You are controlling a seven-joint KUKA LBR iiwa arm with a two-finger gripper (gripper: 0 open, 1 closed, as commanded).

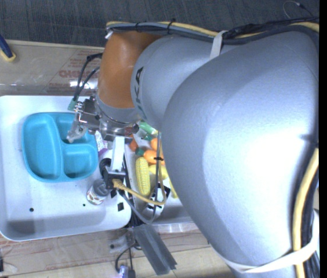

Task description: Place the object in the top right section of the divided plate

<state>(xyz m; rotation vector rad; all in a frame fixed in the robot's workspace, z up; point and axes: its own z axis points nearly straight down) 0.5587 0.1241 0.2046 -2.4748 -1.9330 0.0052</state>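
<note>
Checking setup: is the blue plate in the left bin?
Yes, the blue plate lies in the left bin.

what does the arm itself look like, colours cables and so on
The arm is a bulky rounded shell in smooth light grey, with a wide orange band above the wrist. Below the band sits a metal wrist block with small fittings. Thin black cables loop beside the band, a yellow cable trails near the wrist, and a black and yellow bundle runs over the top of the shell.
</note>
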